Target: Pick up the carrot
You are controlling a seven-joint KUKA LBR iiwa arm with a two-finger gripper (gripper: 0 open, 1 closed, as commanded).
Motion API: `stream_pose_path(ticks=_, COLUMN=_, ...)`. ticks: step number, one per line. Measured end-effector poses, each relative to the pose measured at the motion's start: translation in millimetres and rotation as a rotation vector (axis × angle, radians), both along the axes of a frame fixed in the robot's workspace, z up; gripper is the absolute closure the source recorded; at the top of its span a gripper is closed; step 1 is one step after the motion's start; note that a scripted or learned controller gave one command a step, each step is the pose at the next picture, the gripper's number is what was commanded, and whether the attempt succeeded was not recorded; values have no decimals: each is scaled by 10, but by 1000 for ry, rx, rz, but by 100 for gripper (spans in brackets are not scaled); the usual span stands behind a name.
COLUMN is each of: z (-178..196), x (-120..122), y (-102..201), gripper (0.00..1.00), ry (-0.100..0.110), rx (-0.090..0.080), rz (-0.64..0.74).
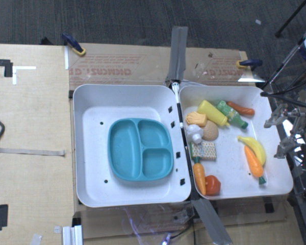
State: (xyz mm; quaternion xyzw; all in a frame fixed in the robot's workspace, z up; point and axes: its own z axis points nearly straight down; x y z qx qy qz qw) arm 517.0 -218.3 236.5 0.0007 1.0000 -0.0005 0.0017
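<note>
An orange carrot (253,162) with a dark green stub at its near end lies in the right bin (229,189), tucked against a yellow banana (255,147). A second orange carrot-shaped piece (199,176) lies along that bin's left wall, beside a red pepper (212,185). My gripper (276,137) hangs over the bin's right rim, up and to the right of the first carrot and apart from it. Its fingers stand open with nothing between them.
The right bin also holds a yellow bottle (212,112), a green bottle (232,114), a red-orange chili (240,108), a corn piece (196,119), a tan ball (210,131) and a checked block (208,150). A teal divided plate (141,149) sits in the left bin (86,137).
</note>
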Motion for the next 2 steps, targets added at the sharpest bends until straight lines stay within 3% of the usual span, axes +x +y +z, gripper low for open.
stream_pose_path(ticks=1, z=-1397, x=-212, y=-41, gripper=0, ry=-12, rx=-4, rz=2)
stream_pose_path(ticks=2, z=-1434, x=-367, y=150, gripper=0, ry=-1, rx=0, rz=-51)
